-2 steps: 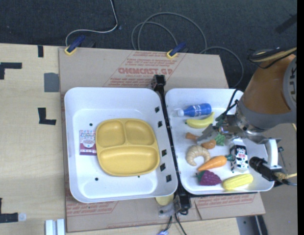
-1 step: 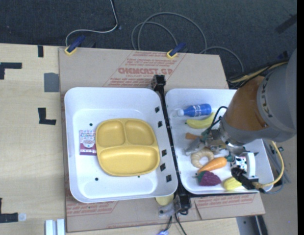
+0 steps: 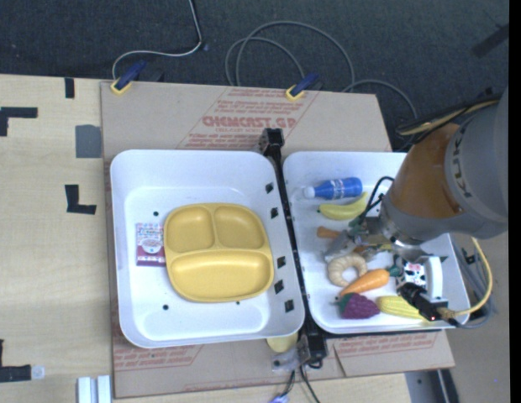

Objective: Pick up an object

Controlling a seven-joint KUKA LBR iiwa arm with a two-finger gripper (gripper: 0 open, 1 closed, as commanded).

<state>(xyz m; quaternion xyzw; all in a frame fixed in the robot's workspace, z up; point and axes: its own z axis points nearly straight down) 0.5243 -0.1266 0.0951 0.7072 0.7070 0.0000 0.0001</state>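
Note:
The right bin (image 3: 299, 225) holds several toy foods: a blue bottle (image 3: 334, 189), a yellow banana (image 3: 343, 209), a pale bagel (image 3: 344, 268), an orange carrot (image 3: 365, 281), purple grapes (image 3: 359, 306) and a yellow corn cob (image 3: 401, 307). My gripper (image 3: 359, 239) is low in the middle of this bin, just above the bagel and below the banana. A small brownish thing (image 3: 328, 232) lies at its left. The wrist hides whatever lies under it.
The left bin (image 3: 126, 225) carries a yellow divided plate (image 3: 218, 252) and a small pink packet (image 3: 149, 243) beside it. A black divider (image 3: 281, 217) runs between the bins. Cables lie on the dark floor behind.

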